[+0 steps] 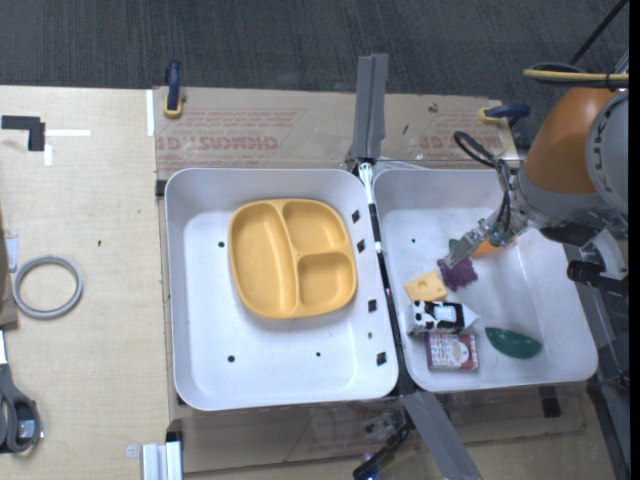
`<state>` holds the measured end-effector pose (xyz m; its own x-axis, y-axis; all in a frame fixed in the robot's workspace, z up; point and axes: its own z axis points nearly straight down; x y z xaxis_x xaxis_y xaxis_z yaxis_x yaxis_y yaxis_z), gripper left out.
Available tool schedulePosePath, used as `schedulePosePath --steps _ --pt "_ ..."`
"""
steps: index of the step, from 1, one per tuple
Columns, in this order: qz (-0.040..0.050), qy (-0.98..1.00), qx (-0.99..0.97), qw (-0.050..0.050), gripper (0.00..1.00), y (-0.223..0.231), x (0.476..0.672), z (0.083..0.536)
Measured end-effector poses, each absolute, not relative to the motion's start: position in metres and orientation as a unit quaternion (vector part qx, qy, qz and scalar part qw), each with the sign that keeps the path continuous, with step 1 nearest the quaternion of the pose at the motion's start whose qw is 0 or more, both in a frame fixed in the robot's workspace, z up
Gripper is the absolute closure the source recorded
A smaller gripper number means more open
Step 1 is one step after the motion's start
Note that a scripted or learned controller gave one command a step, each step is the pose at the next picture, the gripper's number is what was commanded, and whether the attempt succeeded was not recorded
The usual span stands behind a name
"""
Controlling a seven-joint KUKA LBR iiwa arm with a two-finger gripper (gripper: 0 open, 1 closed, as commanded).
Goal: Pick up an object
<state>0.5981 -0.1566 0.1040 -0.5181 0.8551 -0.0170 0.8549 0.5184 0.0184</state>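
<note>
Purple toy (461,271) in right bin (560,368), just above cheese wedge (427,286). Claw (470,253) directly over it; can't tell whether I have grip. I'd lift slowly, straight up, avoiding neighbours.

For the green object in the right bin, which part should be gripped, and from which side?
Probably the broad rounded body of the green object, coming straight down from above. It lies flat on the floor of the right bin, with bare floor around it except the small red packet on its left.
</note>
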Motion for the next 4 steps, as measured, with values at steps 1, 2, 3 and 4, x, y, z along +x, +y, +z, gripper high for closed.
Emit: schedulePosePath --steps 1,2,3,4 --pt "0.0017 0.872 0.490 0.015 1.00 -0.159 0.599 0.114" --pt "0.0016 0.872 0.490 0.015 0.00 -0.158 0.599 0.114" --pt "-0.0009 0.799 0.601 0.000 0.00 -0.167 0.585 0.091" --pt "-0.0014 0.740 0.673 0.000 0.00 -0.163 0.659 0.092"
